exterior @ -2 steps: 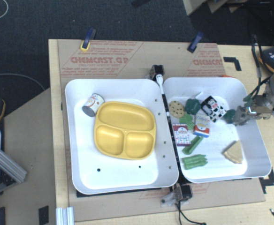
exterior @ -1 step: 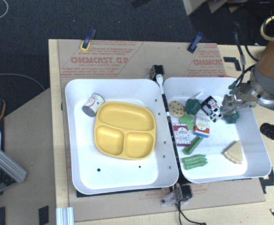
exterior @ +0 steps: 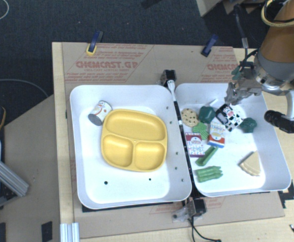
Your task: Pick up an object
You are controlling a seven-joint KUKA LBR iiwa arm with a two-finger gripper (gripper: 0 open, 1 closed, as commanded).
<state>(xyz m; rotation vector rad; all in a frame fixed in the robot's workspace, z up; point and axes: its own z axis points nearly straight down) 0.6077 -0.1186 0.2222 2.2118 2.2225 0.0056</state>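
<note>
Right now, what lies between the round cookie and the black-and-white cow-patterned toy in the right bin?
A dark green leafy toy lies between the round cookie and the black-and-white cow-patterned toy, seen in the camera view.

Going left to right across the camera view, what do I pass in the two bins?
Small can → yellow divided plate → cookie → green bean pods → black-and-white cube under the gripper → wedge of bread. The cluster of cartons and green pieces mid-bin overlaps too much to order.
</note>
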